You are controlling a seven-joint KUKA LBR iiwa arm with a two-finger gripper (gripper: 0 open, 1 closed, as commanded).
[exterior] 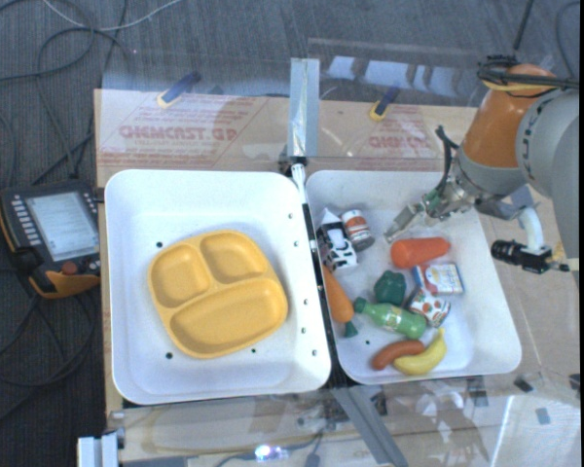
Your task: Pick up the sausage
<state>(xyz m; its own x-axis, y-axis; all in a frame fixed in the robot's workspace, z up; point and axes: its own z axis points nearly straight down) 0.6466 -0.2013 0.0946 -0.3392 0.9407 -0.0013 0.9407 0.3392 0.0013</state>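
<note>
Banana [419,355] touches sausage [397,353], bottle [393,316] just above; end effector [405,224] released, well apart

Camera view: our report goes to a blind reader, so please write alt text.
The gripper hovers over the right bin's far side, above toy food; the sausage lies at the near edge against a banana. The left bin holds a yellow divided tray.

Grey arm [555,144] with orange band, slim metallic end effector [406,224]

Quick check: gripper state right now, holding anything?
Gripper: open, holding nothing, above the right bin; the sausage lies by the banana.
</note>
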